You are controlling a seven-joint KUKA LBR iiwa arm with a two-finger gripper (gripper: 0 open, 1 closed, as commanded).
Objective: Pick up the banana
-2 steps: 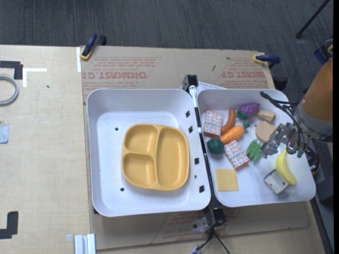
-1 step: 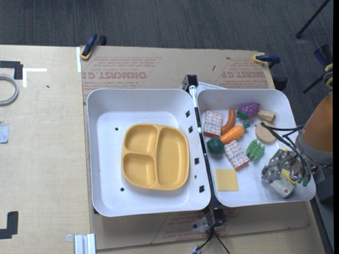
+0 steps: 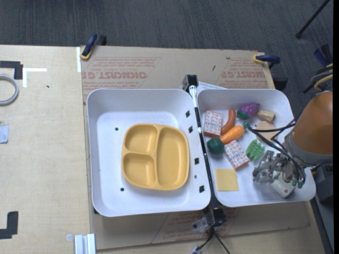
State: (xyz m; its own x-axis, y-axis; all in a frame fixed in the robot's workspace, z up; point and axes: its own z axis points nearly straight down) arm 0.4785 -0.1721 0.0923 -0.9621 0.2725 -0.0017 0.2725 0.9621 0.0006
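My gripper (image 3: 269, 171) is low in the right bin (image 3: 286, 102), near its front right corner, under the grey arm and its orange band (image 3: 318, 121). A pale yellowish piece (image 3: 282, 188) pokes out just below and right of the gripper. It may be the banana, but most of it is hidden and I cannot tell whether the gripper is touching it. Another cream shape (image 3: 267, 126) lies further back, half behind the black cables.
The right bin also holds purple grapes (image 3: 248, 110), a tan block (image 3: 266, 115), a sausage (image 3: 229, 120), a carrot (image 3: 232, 134), broccoli (image 3: 215, 146), two printed packets (image 3: 235, 154), a green leafy piece (image 3: 255, 150) and a cheese slice (image 3: 226, 179). A yellow divided plate (image 3: 156, 156) sits in the left bin (image 3: 100, 142).
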